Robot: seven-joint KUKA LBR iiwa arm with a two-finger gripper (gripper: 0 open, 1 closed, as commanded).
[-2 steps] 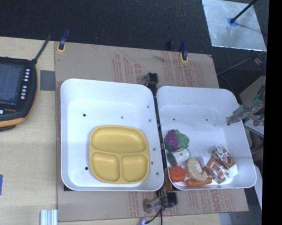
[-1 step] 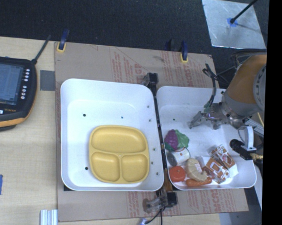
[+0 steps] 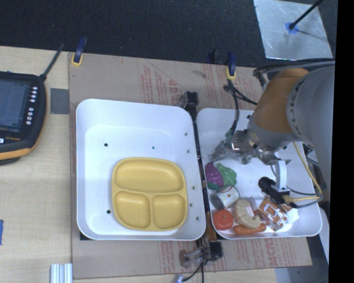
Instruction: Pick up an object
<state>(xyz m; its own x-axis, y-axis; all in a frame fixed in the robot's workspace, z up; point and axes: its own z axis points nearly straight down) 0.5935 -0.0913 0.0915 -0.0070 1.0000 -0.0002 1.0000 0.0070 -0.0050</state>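
Observation:
My gripper (image 3: 224,148) hangs over the upper left part of the right bin (image 3: 208,123), reaching in from the right. Just below it lie a purple item (image 3: 213,175) and a green item (image 3: 227,174), side by side; I cannot tell whether it touches them. Further toward the front are a small grey-white cup (image 3: 227,197), a red round item (image 3: 222,218), a beige round item (image 3: 244,211), an orange carrot-like piece (image 3: 247,230) and an orange-and-white patterned item (image 3: 275,214). Nothing shows held by the gripper.
The left bin (image 3: 96,120) holds a yellow divided plate (image 3: 149,193) in its front half. An orange-edged tablet (image 3: 12,115) lies on the bench at far left. The grey arm with its orange band (image 3: 280,104) covers the right bin's back right corner.

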